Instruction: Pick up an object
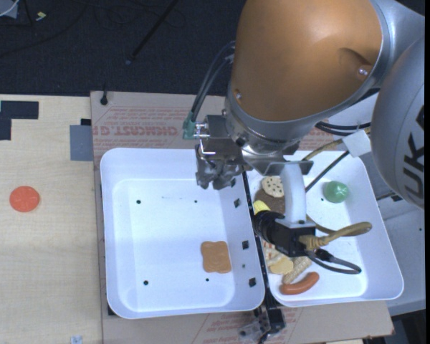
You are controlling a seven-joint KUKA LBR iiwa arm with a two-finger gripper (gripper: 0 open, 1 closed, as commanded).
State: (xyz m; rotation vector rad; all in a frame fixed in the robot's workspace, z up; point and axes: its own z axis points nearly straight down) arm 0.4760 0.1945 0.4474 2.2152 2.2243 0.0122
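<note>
Where the two bins meet: the gripper (213,176) hangs over the far end of the shared wall, on the left bin's side, at that bin's far right corner.
Gripper state: not readable as parted or closed; the dark mechanism is seen from above and masks itself.
Arm: the grey wrist and its orange band (308,45) stand directly above the gripper and cover the far edge of the right bin.
Left bin (118,264): carries one tan toast slice (216,256), lying flat near the near right corner, well apart from the gripper.
Right bin (383,278): carries a cluster of food items along its left wall.
Round cracker (273,186): item nearest the gripper, at the far left corner, dotted with holes.
Yellow piece (261,208): against the left wall, just beside the cracker; type not identifiable.
Pale pieces (283,265): bunched near the near left corner.
Sausage (299,284): red-orange, lying at a slant beside the near edge, touching the pale pieces.
Green round object (335,191): apart from the cluster, toward the far right corner.
Cardboard sheet (143,120): lies under both bins.
Bench (43,278): pale wood; an orange disc (24,199) lies left of the left bin, well apart from it.
</note>
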